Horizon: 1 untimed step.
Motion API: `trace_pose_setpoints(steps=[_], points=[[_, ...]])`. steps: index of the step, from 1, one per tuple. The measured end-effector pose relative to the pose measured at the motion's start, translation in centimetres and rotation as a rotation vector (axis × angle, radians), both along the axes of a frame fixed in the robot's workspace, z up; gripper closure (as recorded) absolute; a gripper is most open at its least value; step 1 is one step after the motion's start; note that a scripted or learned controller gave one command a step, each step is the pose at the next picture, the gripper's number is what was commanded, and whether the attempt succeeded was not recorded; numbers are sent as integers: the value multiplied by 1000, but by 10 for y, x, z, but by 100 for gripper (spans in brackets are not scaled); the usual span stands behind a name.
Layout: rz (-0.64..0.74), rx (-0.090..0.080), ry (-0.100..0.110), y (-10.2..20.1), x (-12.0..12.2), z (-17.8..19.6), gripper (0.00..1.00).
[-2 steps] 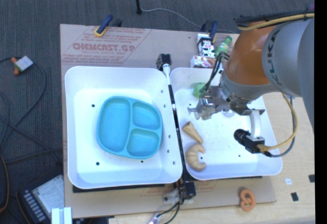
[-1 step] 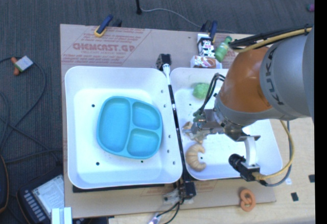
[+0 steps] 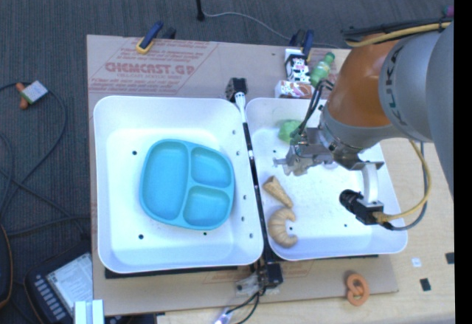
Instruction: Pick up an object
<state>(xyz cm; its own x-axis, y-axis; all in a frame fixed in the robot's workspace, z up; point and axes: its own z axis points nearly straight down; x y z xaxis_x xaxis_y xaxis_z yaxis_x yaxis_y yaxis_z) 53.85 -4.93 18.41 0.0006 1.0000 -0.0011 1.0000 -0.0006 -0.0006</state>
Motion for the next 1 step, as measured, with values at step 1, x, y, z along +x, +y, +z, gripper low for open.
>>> trace_pose_setpoints(steps=[1], points=[[0, 1, 2, 15, -56, 0, 100]])
